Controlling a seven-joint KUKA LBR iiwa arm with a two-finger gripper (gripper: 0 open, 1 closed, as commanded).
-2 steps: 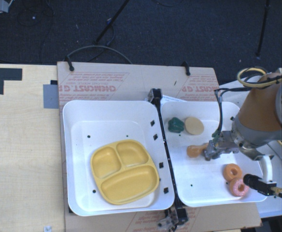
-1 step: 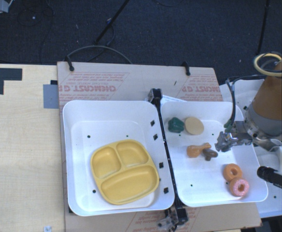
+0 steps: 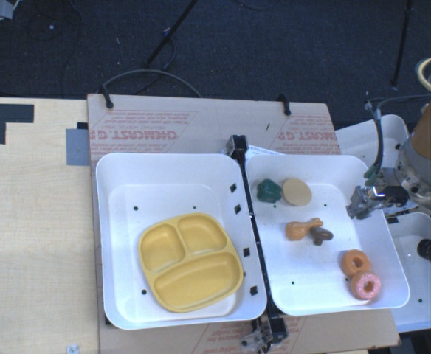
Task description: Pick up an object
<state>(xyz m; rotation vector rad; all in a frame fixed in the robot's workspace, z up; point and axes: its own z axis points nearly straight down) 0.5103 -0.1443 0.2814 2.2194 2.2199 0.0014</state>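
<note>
Bench w/ two white bins (image 3: 112,198), jaws (image 3: 359,201) at right bin's edge, open/closed unclear, nothing visibly held

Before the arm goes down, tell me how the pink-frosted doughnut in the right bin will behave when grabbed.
The pink doughnut looks like a small toy, so probably light and fairly stiff. It lies flat, so unlikely to roll, but its rounded, glossy-looking rim may slip from a pinch. It touches the orange doughnut and sits near the bin wall, so a grab may nudge both.

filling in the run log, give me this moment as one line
phase: approach | gripper: over right bin's right edge, holding nothing | nearest: orange donut, pink donut | left bin: yellow tray
</note>
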